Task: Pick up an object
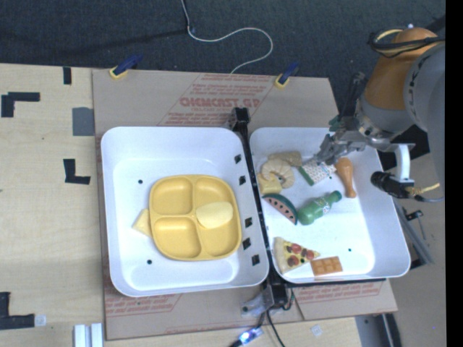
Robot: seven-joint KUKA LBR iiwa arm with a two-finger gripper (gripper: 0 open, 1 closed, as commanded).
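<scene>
The tool [329, 150] hangs low in the right bin [383, 248], over a small speckled card [315, 171]; I cannot tell its state. Nearby lie a glossy green bottle [318, 207], a tan croissant [278, 172], a melon slice [281, 207] and a flat pizza wedge [292, 252].

Dark carpet [87, 20], wooden bench [43, 215] (black tape marks), cardboard sheet [217, 100], white cable [231, 38]

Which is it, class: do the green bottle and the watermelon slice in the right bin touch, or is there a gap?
Cannot tell. In the camera view the green bottle lies right beside the watermelon slice, their edges meeting with no clear gap, but contact isn't plain.
</scene>
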